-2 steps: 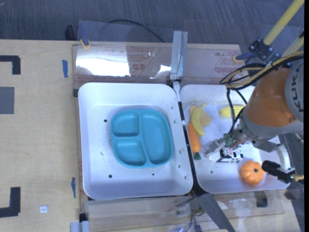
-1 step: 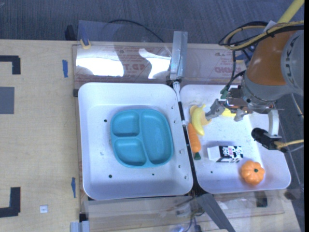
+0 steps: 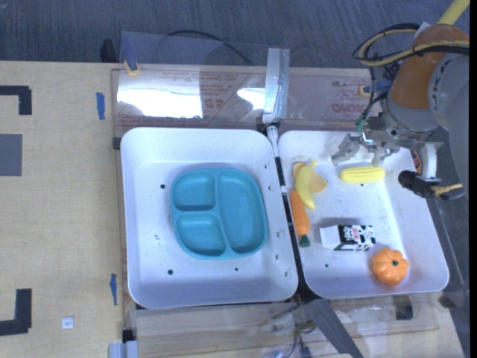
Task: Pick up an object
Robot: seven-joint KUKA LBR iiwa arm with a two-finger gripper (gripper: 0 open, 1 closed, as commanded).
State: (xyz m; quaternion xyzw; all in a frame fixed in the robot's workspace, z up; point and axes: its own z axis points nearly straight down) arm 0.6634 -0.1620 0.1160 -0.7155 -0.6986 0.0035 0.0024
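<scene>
Hovering over the right bin's (image 3: 436,263) far side, the metal gripper (image 3: 365,149) spreads its fingers wide, holding nothing, just beyond a bumpy yellow corn cob (image 3: 362,174).

Corn (image 3: 362,174), banana (image 3: 306,177) and carrot (image 3: 299,213) crowd the right bin (image 3: 436,256), seemingly leaving its centre open.

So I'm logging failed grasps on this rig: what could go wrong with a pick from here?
The gripper hangs by the right bin's far wall, just above the corn; the corn's round shape may let it roll or slip away. The banana and carrot touch near the divider, so a grab there may catch both.
</scene>
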